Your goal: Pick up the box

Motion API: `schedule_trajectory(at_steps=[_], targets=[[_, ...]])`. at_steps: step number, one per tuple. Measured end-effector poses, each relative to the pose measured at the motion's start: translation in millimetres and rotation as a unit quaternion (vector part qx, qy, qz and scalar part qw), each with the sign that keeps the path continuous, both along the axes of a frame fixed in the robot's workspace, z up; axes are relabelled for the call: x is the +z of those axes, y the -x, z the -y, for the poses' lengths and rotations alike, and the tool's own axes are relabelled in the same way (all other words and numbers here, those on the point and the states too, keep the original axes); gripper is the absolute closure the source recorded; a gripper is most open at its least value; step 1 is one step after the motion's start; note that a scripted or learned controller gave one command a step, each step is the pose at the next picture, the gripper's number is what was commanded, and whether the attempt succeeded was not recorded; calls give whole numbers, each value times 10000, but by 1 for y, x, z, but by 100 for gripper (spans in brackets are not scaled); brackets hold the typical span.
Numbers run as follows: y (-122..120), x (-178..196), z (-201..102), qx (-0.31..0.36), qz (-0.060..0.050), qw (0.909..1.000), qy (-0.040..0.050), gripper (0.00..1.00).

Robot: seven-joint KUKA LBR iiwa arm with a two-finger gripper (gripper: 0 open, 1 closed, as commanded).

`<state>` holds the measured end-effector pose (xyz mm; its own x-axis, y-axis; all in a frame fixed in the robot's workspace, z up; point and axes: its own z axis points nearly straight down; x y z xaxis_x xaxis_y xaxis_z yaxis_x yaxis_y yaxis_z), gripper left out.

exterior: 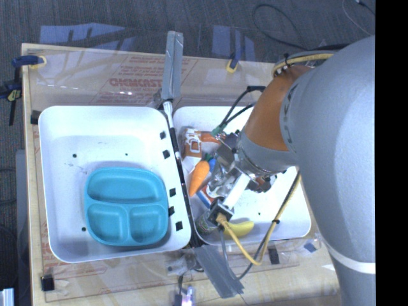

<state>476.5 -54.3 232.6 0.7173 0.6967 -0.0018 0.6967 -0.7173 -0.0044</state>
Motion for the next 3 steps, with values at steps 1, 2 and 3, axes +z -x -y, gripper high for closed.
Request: schedule_trajectory(at_steps=[1, 2, 3], targets=[[0, 39, -53, -156, 1, 9999, 4, 100], [0, 39, -53, -157, -2, 9999, 4, 0], [1, -43, 14, 319, -13, 9995, 0, 0]])
